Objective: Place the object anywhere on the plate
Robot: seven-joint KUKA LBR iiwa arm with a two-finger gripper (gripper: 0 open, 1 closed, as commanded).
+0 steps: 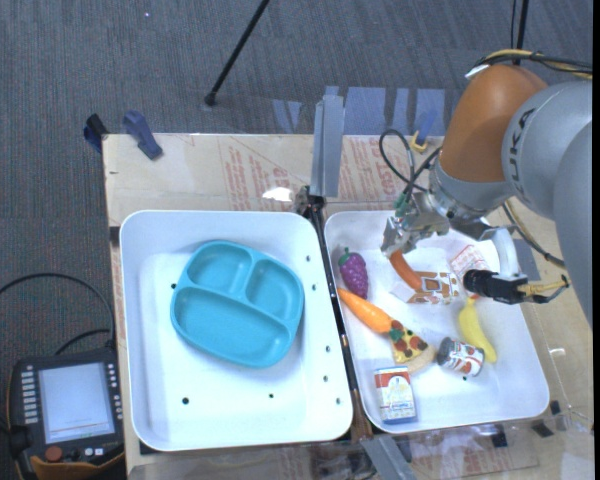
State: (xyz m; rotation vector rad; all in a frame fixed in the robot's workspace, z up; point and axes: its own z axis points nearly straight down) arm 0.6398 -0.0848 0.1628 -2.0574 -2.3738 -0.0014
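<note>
I saw the gripper [405, 236] above an orange sausage [407, 268] in the right bin [528, 368]; its grasp I couldn't tell. The blue plate [238, 304] sat in the left bin [150, 368].

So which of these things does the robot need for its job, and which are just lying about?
For the job: the blue plate, the gripper, and the orange sausage-like toy just below it, probably the object it is after.

Just lying about: grapes, carrot, pizza slice, banana, can, small box.
</note>
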